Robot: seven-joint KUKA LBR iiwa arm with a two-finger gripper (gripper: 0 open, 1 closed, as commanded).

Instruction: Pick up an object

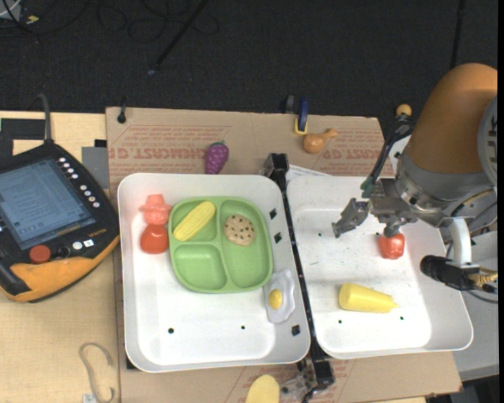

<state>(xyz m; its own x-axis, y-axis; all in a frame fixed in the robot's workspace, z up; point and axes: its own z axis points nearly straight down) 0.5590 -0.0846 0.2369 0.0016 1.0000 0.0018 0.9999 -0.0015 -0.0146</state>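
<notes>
Two shallow white bins sit side by side on the desk (50,351), over a cardboard sheet. Right bin (454,342): a small red object (392,246) lies near its centre-right, directly beneath the wrist; a yellow wedge (366,299) lies nearer the front, apart from it. The claw (349,220) hangs just left of the red object, holding nothing; how far it is open cannot be told. Left bin (151,342): a green divided tray (210,267) carries a corn cob (192,220) and a cookie (239,229); a red-pink figure (154,225) stands beside it. A control pendant (38,212) rests at far left.
</notes>
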